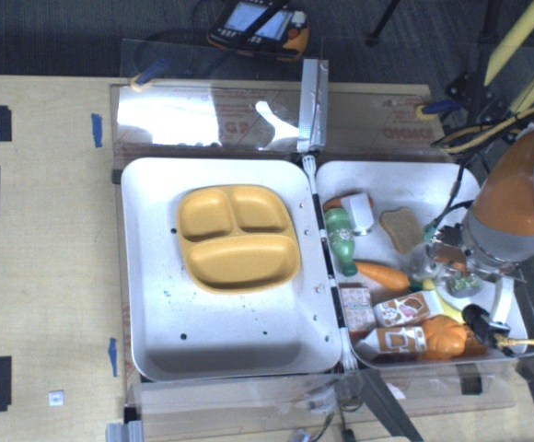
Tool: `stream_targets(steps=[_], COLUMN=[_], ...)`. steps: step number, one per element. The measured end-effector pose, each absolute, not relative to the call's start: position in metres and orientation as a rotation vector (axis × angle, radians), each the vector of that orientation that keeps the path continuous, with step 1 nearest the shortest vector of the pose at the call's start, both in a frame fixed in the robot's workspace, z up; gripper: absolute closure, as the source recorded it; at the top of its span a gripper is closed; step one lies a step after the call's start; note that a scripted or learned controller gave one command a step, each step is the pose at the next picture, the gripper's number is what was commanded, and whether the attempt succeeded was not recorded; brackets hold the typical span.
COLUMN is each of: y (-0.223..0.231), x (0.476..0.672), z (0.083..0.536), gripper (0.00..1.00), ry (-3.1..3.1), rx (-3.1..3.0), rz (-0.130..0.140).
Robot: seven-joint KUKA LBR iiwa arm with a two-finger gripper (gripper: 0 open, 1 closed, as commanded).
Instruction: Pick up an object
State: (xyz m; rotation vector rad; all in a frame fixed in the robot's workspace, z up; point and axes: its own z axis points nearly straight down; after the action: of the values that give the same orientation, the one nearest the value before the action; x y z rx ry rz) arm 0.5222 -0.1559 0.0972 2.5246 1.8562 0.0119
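Pincer down in the right bin

The pincer (pixel 455 274) sits low among the clutter beside the carrot (pixel 382 274); honestly can't tell how wide it's spread or what it touches.

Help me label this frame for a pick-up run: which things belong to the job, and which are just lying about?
Job:
gripper
right bin
carrot
green bottle
orange
brown slice
packets

Lying about:
left bin
yellow tray
handheld controller
blue tape
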Motion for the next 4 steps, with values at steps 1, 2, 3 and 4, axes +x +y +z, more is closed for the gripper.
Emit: stream_targets(steps=[1, 2, 3, 4], y=[-0.093, -0.093, -0.126, -0.127], x=[0.548, 0.548, 0.556, 0.558], z=[0.278, 0.278, 0.086, 0.097], gripper=[1.00, 0.00, 0.00, 1.00], ry=[2.348, 2.348, 2.412, 2.406], rx=[2.084, 2.084, 2.006, 2.006], rz=[0.001, 0.001, 0.004, 0.008])
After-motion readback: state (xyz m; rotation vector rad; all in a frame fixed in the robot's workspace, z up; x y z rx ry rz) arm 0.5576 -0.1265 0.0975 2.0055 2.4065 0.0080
